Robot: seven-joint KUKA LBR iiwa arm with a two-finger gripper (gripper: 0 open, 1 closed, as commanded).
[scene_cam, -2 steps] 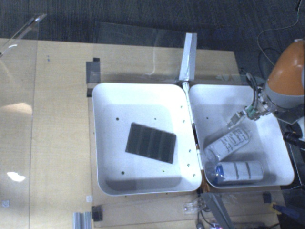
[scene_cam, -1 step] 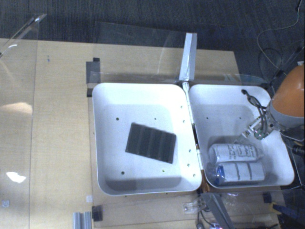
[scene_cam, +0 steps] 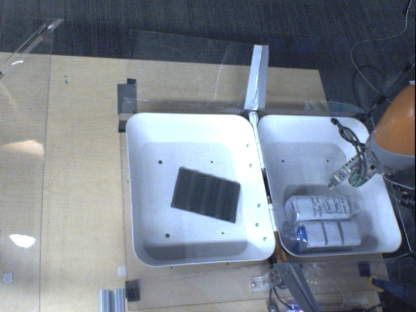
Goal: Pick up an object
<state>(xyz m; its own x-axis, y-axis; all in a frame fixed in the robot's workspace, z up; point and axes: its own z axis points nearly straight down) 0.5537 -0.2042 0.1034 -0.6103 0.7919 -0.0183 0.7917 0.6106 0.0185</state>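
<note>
Gripper (scene_cam: pixel 344 174) hangs over the right bin (scene_cam: pixel 292 142), upper-right part, nothing seen between its fingers; whether they're apart or together — can't tell, too small & blurred. Just below the fingertips, toward the bin's front, lies a silvery can (scene_cam: pixel 322 208) on its side w/ print on it, close to the gripper but contact not clear. Right behind that, touching it and nearer the front wall, a plastic bottle (scene_cam: pixel 325 234), also on its side, blue cap end pointing left. Both sit in the front half of the right bin, below & slightly left of the fingers.

Up from the fingers: grey wrist, then the orange band (scene_cam: pixel 396 125) at the view's right edge, cables looped near it.

Well left of the fingers, across the divider, the left bin (scene_cam: pixel 149 135) holds a dark ribbed rectangular pad (scene_cam: pixel 206 194), flat, tilted a bit, about mid-floor. Both bins rest on a light wood bench (scene_cam: pixel 65 174).
</note>
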